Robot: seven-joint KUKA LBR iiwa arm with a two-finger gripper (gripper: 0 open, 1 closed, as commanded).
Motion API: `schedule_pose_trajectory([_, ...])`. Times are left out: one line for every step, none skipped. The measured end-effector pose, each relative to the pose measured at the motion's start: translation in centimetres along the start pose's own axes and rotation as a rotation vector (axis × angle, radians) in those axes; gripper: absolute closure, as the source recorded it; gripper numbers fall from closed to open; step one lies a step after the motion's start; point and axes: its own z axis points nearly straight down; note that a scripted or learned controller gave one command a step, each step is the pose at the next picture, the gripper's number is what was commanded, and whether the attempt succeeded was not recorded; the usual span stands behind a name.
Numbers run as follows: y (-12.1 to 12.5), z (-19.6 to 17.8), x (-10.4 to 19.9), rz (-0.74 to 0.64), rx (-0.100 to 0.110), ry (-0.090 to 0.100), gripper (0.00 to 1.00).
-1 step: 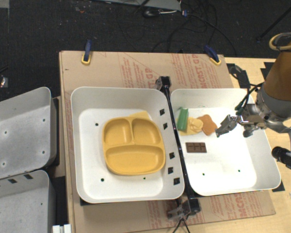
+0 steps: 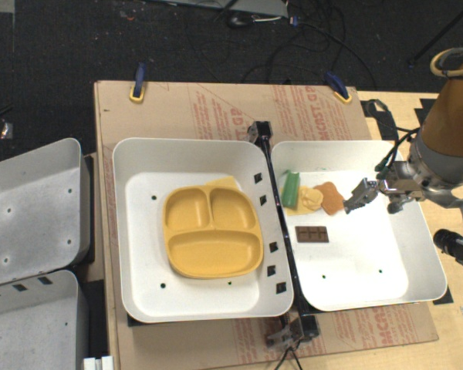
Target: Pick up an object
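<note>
Camera view: fingers (image 2: pixel 360 195) in right bin (image 2: pixel 386 284), state unclear, just beside orange piece (image 2: pixel 332 197) and green block (image 2: pixel 292 190).

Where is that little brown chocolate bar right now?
The chocolate bar lies flat in the right bin, near its left wall, just below the green block and the yellow and orange pieces.

I see even, bright overhead light, soft shadows, mild glare on the white bins (image 2: pixel 139 299), slightly soft focus.
</note>
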Motion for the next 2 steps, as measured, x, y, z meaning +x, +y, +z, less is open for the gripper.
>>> schedule_pose_trajectory([0.5,6.2,-0.1,0.003,0.004,0.001,0.00])
schedule_pose_trajectory([-0.1,10.7,-0.2,0.003,0.004,0.001,0.00])
